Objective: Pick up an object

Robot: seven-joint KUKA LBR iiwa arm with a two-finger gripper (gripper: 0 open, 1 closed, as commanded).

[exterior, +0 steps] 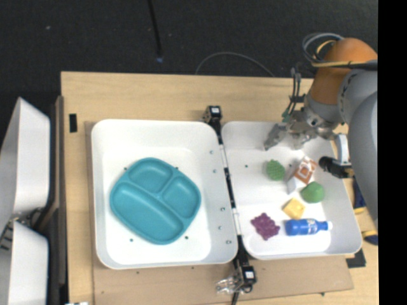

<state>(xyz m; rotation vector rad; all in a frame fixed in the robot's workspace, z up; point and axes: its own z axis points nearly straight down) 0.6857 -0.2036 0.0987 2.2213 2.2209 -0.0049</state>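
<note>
A: Claw (284, 138) where?
B: Over back part of right bin (254, 132), hanging above bare white floor, grey arm (356, 119) coming in from right with orange band (337, 62) above wrist.
A: Fingers?
B: Spread apart, nothing between them. One finger (275, 136) angled down-left toward bin floor.
A: Objects?
B: All in right bin. Green knobbly ball (275, 169) just below claw, not touching it. Small orange-and-white box (305, 169) to its right, grey piece (292, 184) just beside it. Smooth green ball (312, 192) below box. Yellow block (293, 208) near front, blue bottle (306, 227) lying on side just below block. Purple grape cluster (265, 225) left of bottle.
A: Left bin (108, 145)?
B: Teal divided plate (156, 199) lying flat, three compartments, roughly centred.
A: Else?
B: Both bins side by side on wooden table (127, 88). Thin cable (229, 59) looping on dark floor behind table.
</note>
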